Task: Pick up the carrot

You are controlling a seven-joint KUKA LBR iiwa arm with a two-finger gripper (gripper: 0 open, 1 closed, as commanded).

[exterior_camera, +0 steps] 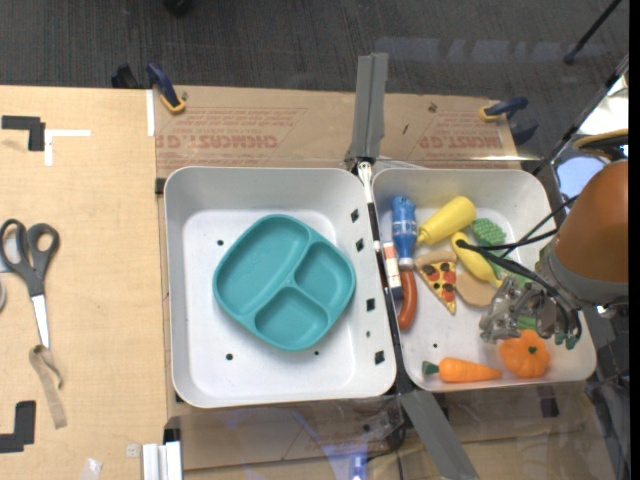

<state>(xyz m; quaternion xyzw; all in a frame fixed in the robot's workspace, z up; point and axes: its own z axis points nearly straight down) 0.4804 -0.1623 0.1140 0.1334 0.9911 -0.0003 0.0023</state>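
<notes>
You have two bins side by side. The left bin holds a teal divided plate. The right bin holds a blue bottle, sausage, pizza slice, bananas and an orange pepper. The carrot lies at its near edge, just left of the gripper and untouched. You cannot tell the gripper's state from here.
</notes>
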